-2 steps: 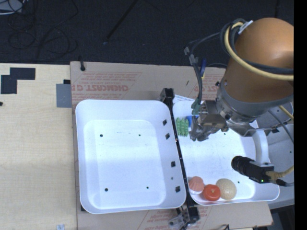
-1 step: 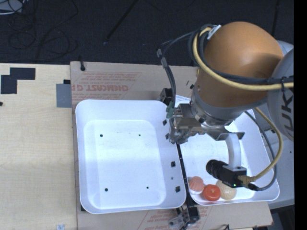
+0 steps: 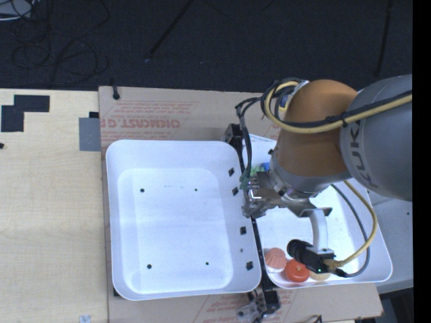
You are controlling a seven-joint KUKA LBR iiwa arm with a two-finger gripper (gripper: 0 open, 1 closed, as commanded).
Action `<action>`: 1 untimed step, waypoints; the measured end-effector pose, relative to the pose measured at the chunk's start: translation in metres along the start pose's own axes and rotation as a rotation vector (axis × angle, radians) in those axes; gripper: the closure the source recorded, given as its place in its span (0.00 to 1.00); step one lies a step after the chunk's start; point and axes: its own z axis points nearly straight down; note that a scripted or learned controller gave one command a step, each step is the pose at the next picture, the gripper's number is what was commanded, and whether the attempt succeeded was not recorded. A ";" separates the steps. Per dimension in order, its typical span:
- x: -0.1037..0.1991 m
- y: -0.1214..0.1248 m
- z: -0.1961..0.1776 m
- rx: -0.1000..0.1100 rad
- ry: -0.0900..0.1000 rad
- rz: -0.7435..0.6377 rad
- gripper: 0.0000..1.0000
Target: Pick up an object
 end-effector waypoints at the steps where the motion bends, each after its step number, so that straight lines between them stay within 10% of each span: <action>1: 0.001 -0.012 -0.147 -0.025 0.006 -0.008 1.00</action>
